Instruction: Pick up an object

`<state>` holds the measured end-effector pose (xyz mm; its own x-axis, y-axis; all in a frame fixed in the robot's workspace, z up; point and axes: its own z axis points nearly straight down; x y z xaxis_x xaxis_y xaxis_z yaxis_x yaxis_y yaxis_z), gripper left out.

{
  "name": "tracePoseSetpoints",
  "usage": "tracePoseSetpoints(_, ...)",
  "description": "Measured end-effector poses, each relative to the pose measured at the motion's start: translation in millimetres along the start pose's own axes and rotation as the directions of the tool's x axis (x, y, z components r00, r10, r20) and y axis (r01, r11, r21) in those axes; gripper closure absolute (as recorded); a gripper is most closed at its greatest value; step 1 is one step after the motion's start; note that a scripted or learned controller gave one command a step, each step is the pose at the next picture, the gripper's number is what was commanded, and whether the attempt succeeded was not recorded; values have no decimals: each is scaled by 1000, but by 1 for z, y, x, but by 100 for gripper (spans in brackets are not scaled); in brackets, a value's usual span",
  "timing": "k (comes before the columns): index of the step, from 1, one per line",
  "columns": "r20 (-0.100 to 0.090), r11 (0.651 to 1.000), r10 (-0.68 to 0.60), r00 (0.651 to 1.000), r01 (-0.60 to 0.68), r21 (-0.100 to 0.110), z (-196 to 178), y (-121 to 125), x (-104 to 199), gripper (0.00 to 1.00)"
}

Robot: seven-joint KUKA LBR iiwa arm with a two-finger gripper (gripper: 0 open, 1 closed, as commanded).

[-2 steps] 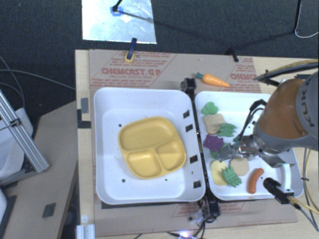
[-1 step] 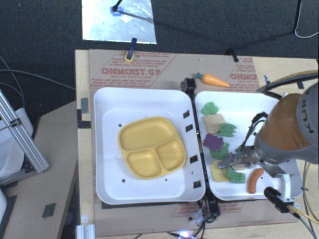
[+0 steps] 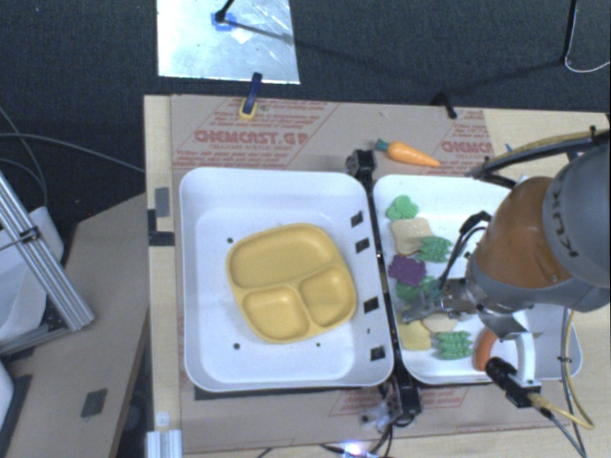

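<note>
The right bin (image 3: 449, 191) holds several small toy foods: a green piece (image 3: 401, 206), a beige block (image 3: 412, 232), a second green piece (image 3: 436, 248), a purple cluster (image 3: 408, 270), a yellow piece (image 3: 413, 336), a green piece (image 3: 453, 344) near the front and an orange piece (image 3: 484, 348). My gripper (image 3: 420, 303) is low in this bin, between the purple cluster and the yellow piece. The grey and orange wrist hides the bin's right half.
In the left bin (image 3: 205, 256) lies a yellow three-compartment plate (image 3: 289, 281). A toy carrot (image 3: 409, 153) rests on the cardboard behind the right bin. A black divider (image 3: 377, 275) runs between the bins.
</note>
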<state>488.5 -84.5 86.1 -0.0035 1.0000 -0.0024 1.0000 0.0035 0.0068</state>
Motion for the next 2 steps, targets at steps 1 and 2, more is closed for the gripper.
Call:
tracePoseSetpoints(1, -5, 1000, -7, 1000, 7, -7, -118, 2, 54, 0)
tracePoseSetpoints(2, -1, 1000, 6, 1000, -6, 7, -98, -1, 13, 0)
